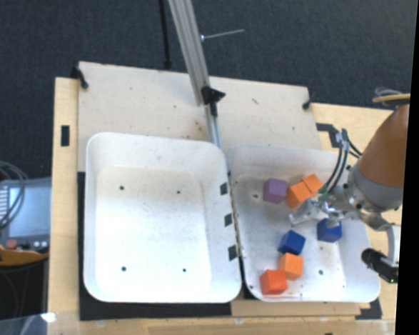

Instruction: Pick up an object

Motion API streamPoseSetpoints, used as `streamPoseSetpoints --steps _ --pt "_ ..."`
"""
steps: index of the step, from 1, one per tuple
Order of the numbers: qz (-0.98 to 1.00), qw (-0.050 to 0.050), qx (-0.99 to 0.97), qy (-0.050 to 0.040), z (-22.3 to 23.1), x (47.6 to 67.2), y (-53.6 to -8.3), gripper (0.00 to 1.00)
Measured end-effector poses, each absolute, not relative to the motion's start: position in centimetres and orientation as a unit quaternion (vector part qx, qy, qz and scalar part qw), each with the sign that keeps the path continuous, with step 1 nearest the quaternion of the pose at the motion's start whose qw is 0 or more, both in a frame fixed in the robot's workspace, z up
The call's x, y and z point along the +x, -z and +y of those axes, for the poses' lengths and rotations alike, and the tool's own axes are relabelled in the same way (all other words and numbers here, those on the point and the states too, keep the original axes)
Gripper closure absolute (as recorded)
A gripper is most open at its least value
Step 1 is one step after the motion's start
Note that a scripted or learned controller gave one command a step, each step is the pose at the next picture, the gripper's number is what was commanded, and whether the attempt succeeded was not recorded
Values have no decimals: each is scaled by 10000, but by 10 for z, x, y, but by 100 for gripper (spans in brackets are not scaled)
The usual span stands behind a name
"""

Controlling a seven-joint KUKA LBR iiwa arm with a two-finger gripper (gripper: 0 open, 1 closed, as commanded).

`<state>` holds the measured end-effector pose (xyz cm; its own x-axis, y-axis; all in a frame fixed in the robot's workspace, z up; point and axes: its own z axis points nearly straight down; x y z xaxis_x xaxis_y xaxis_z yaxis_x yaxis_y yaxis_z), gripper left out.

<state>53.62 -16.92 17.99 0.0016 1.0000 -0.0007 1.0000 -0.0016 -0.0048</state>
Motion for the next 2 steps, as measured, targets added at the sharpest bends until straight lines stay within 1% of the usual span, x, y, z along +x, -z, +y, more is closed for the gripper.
streamPoseSetpoints --steps 1,2 --pt "-7065 14 -7077 -17 -167 532 -137 0" --pt "-7041 -23 -7101 17 -168 535 -150 100"
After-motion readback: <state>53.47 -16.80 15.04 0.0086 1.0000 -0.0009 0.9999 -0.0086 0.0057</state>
